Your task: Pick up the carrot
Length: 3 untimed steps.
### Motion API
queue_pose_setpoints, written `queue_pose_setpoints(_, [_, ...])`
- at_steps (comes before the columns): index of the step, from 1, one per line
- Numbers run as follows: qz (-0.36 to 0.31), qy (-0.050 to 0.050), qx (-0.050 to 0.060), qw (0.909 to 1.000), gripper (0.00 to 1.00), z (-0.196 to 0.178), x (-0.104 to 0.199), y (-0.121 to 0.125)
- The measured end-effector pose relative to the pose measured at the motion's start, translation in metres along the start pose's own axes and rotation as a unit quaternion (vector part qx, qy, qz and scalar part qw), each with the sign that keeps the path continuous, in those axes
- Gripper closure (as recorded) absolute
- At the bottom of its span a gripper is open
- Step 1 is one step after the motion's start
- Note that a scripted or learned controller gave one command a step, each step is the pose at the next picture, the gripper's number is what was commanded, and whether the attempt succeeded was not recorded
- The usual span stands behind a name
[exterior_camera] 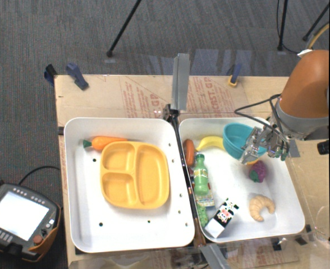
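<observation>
The carrot is laid lengthwise across the left bin, touching the yellow plate. The jaws are seen far right; maybe spread, it cannot be told.

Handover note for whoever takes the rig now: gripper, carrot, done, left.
Gripper: over the right bin, beside the teal bowl and above the purple toy. Nothing visible between its fingers.
Carrot: in the left bin, at the back, lying against the upper left edge of the yellow divided plate.
Done: nothing on the pick; carrot untouched.
Left: cross to the left bin, come down on the carrot, grasp, lift. The plate rim sits tight against it, so approach from the bin-wall side is probably easier.
</observation>
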State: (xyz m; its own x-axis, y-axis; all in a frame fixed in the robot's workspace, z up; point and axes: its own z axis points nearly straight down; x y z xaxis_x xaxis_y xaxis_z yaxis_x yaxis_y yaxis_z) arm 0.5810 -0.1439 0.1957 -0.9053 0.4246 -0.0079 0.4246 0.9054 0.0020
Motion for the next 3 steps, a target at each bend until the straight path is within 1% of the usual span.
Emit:
queue_pose_setpoints(1, [0.121,0.005,0.002,0.9926,1.0,0.011,-0.026,-0.062])
queue_pose_setpoints(2, [-0.001,0.003,0.001,1.0,1.0,-0.069,0.02,-0.085])
queue_pose_setpoints(3, [-0.139,0.006,0.0,0.9903,1.0,-0.05,0.068,-0.099])
